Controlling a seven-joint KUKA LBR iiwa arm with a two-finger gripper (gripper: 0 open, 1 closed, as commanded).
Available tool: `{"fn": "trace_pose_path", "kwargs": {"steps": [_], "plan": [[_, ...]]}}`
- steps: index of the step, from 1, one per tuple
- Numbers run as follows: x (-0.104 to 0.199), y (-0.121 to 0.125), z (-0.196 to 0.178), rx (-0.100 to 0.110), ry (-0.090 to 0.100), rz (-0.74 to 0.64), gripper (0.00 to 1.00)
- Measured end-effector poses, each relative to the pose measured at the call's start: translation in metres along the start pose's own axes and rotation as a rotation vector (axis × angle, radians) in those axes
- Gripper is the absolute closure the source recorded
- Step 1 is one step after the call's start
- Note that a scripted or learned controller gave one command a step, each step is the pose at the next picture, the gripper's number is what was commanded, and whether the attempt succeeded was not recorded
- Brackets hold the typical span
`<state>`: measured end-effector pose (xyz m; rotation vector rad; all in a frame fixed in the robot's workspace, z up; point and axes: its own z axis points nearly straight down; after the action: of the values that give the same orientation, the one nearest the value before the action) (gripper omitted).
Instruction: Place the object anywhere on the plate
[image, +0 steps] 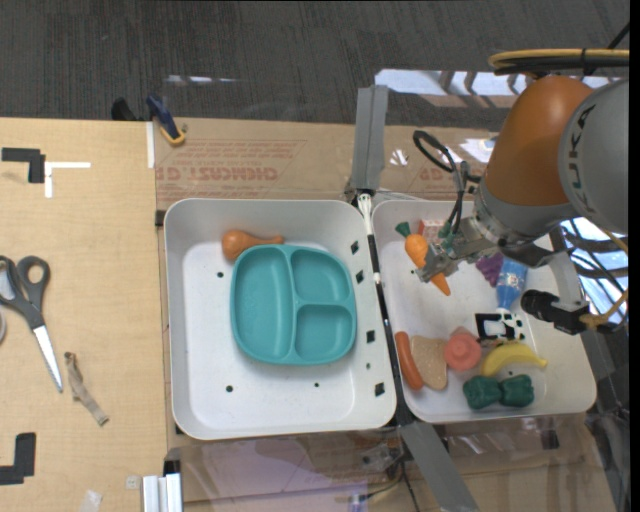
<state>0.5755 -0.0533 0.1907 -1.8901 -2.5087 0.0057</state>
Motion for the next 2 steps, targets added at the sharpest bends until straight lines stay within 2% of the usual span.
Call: {"fn": "trace_pose_path", "kwargs": {"steps": [1, 2], "plan": [[0.063, 0.000, 0.000, -0.001, 0.002, -0.343, 1.00], [0.127, -0.066, -0.023, 0.000, 0.002, -0.337, 1.00]]}}
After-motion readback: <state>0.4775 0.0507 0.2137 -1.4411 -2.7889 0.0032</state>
